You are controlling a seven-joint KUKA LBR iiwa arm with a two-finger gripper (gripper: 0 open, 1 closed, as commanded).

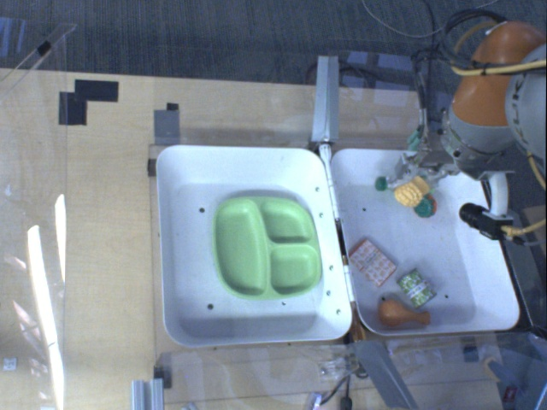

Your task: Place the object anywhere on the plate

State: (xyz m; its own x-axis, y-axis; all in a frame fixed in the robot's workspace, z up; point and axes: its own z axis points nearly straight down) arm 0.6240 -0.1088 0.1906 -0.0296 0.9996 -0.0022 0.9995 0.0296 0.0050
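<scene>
The yellow corn cob (410,193) lies at the back of the right bin (479,306), right under my gripper (416,167), whose grip I cannot judge, while the green plate (267,246) waits in the left bin (184,229).

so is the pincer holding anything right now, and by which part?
Cannot be told. The pincer is low in the right bin, right at the yellow corn piece, but the view doesn't settle whether the corn is actually gripped.
</scene>
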